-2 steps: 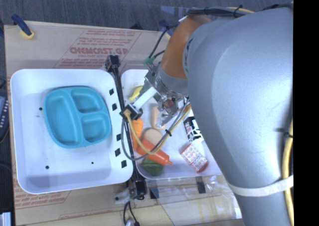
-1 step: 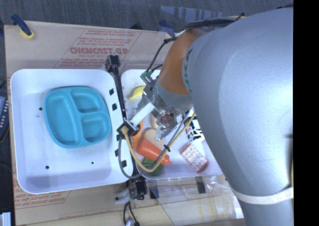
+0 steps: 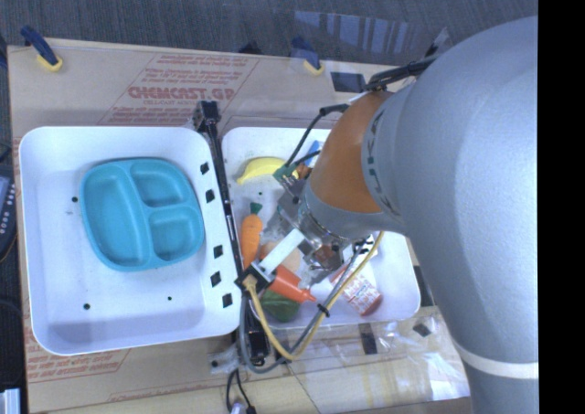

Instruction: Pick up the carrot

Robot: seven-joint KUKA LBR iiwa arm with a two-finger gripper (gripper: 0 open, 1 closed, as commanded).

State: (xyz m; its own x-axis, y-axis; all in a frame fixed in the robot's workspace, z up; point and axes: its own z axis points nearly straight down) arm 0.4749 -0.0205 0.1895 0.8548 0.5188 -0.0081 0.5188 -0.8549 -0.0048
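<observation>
Claw [image 3: 315,252] hidden under wrist, grip unreadable; smooth tapered orange carrot [image 3: 250,237] beside it.

The arm [image 3: 439,175] hangs over the right bin [image 3: 402,298], beside a carrot [image 3: 250,237].

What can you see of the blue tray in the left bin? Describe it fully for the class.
The tray is light blue, looks like moulded plastic, with rounded corners and three compartments: one long one on its left side and two smaller ones on its right. It lies flat, right way up and slightly turned, on the floor of the left bin, nearer the far wall. Its compartments hold nothing, and only the bin floor touches it.
</observation>
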